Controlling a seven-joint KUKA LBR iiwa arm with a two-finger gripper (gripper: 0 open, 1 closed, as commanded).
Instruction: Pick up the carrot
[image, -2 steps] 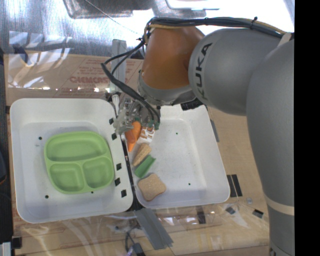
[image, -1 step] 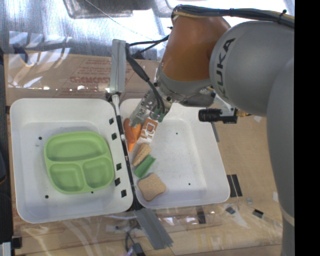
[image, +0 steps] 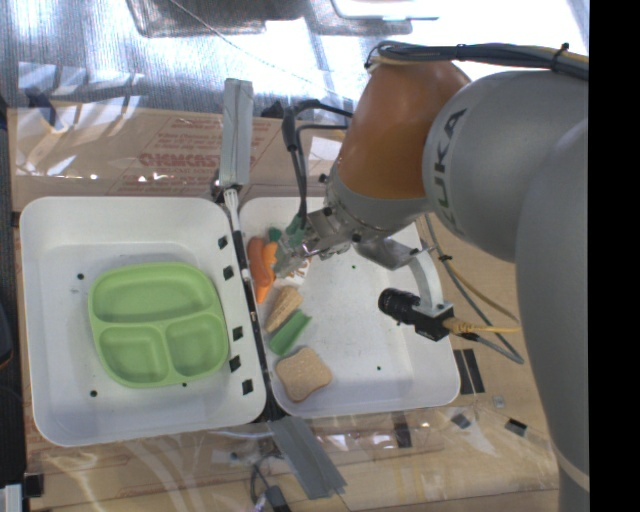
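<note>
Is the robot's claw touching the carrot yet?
Cannot tell. In the camera view the gripper sits right beside the carrot in the right bin, but the wrist hides where they would meet.

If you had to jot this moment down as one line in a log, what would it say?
gripper: over right bin, beside carrot | carrot: lying at bin's left wall | grasp: not seen | green tray: left bin
</note>
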